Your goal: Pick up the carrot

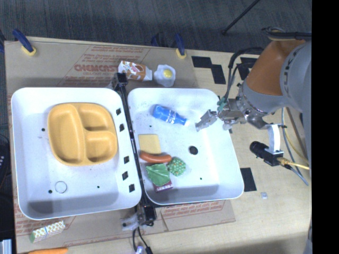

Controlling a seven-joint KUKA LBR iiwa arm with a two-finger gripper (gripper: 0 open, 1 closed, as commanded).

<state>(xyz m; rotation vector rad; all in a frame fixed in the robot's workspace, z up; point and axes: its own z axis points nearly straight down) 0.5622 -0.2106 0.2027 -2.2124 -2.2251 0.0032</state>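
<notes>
An orange-red, elongated piece that looks like the carrot lies in the right bin, near its left wall and just below a yellow slice. My gripper hangs over the right side of that bin, near its right rim, well to the right of the carrot and slightly farther back. Nothing shows in its grasp. The grey arm with its orange band reaches in from the right.
The right bin also holds a blue bottle, a green bumpy piece, a green packet and a dark spot. A yellow divided tray sits in the left bin. Small items lie behind the bins.
</notes>
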